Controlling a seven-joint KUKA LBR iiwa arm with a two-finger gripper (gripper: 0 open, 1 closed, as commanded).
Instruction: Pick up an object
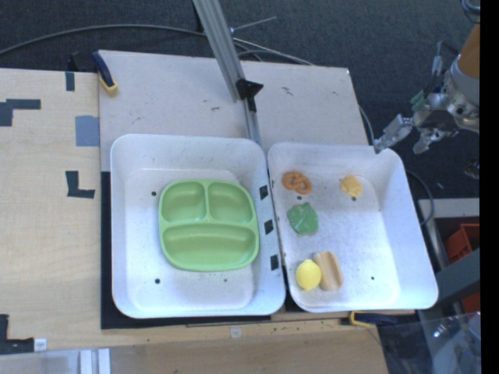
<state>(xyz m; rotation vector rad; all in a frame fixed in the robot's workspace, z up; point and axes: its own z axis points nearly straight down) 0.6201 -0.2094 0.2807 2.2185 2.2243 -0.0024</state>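
The right bin holds a brown pretzel, a small yellow piece, a green leafy item, a yellow lemon and a tan hot-dog bun beside the lemon. My gripper hangs over the bin's far right corner, outside its rim and well above the items. Its fingers are spread open with nothing between them. The small yellow piece is the item closest to it.
A green divided plate lies in the left bin. A slanted metal rail runs down to the gap between the bins. Black cables lie on the dark floor behind the bench.
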